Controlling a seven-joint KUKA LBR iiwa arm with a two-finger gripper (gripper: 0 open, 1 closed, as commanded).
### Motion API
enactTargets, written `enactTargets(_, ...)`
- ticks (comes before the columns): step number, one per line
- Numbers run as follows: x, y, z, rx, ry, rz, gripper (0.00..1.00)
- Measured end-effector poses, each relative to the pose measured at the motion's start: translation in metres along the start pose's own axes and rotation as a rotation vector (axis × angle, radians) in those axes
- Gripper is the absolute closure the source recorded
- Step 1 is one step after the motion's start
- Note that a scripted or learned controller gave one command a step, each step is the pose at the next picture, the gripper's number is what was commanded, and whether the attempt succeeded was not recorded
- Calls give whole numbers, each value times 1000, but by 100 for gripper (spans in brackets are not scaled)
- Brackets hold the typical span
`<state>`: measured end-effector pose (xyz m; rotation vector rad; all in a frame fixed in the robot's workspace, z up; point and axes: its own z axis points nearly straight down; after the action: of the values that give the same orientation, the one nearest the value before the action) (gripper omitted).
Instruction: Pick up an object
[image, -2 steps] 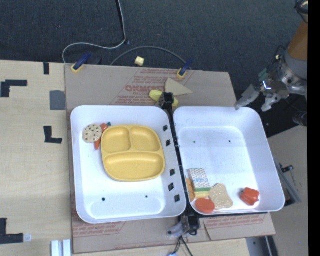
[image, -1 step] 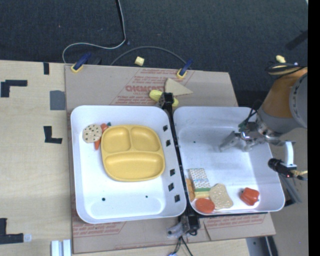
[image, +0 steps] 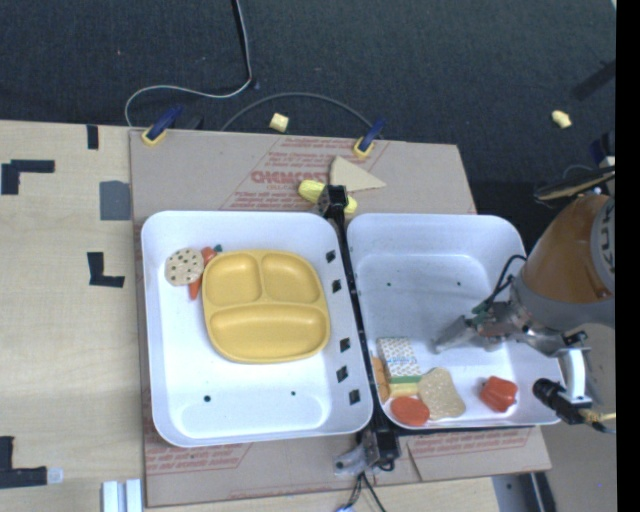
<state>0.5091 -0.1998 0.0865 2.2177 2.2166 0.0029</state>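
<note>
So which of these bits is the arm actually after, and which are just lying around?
Likely in play, in the right bin near the gripper:
- red block
- tan slice
- red round piece
- patterned square

Just lying about:
- yellow divided plate and cookie, left bin
- cardboard wedge behind the bins
- cable

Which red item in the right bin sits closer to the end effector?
The red piece lying alone by the bin's right side; the other red item touches the tan slice, farther left.

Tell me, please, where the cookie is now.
The cookie lies in the left bin, near its upper left corner, just left of the yellow divided plate.
</note>
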Motion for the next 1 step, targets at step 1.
enactTargets(1,42,86,-34,-3,3,-9,0)
